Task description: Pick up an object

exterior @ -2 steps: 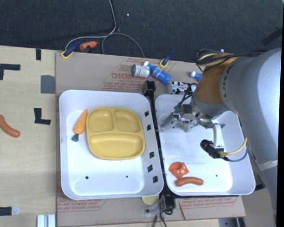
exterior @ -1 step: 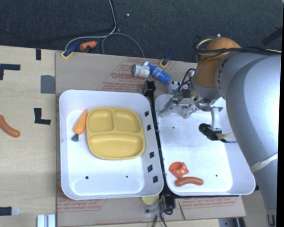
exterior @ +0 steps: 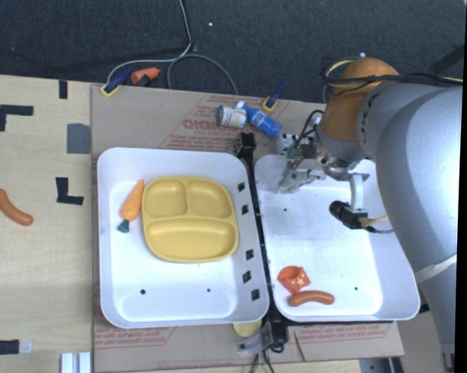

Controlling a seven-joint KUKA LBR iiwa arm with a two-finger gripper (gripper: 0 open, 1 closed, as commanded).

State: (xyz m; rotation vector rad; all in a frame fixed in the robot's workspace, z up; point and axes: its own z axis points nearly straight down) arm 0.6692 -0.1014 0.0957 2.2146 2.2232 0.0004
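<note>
Hand point(exterior: 289, 178) over right shallow white bin's point(exterior: 383, 290) far corner; red plastic pepper point(exterior: 294, 278) and sausage point(exterior: 311, 298) at its near edge.

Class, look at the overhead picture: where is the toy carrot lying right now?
The carrot lies in the left bin, along the left edge of the yellow divided plate, near the bin's far-left corner.

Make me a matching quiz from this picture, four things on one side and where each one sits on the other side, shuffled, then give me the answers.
1. carrot
2. yellow divided plate
3. red pepper piece
4. lone sausage

A. on the bench, left of both bins
B. right bin, near corner, beside another sausage
C. left bin, middle
D. left bin, along the plate's left edge

Pairs: 1-D, 2-C, 3-B, 4-A
</note>
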